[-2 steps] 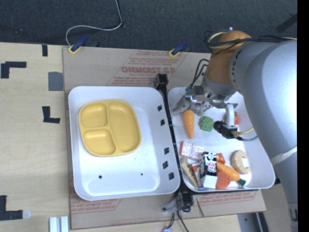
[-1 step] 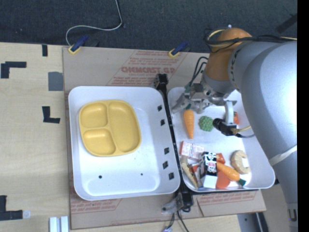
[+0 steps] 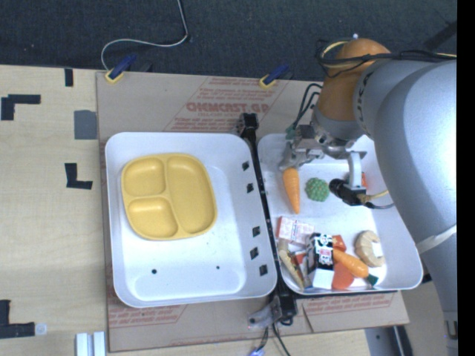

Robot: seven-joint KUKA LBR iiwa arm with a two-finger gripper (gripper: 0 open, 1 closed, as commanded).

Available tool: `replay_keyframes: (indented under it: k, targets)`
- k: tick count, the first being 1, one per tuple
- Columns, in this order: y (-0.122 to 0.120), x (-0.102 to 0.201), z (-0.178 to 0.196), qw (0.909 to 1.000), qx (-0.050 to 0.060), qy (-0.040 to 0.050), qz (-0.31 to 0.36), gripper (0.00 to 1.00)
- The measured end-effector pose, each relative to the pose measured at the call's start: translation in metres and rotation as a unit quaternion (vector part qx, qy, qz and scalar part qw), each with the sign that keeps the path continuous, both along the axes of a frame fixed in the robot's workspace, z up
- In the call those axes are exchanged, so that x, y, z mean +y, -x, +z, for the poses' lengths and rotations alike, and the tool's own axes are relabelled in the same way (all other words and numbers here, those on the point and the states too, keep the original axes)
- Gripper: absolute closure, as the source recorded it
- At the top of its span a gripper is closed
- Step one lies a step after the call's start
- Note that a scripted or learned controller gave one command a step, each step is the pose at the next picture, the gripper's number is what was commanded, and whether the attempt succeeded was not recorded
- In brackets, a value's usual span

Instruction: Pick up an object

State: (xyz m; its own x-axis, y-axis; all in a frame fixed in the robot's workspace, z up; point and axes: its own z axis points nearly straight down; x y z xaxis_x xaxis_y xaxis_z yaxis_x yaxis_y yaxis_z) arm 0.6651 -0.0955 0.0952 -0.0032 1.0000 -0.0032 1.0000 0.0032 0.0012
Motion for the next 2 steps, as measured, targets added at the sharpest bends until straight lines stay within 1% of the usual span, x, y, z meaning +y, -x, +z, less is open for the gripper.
replay_keyframes:
  k: [1,2]
  targets:
    - [0.000,0.000,-0.001,1.0000,0.000,0.0000,0.000,0.00]
    - [0.023,-0.009,-0.009,1.0000,0.000,-0.0011,-0.001,0.00]
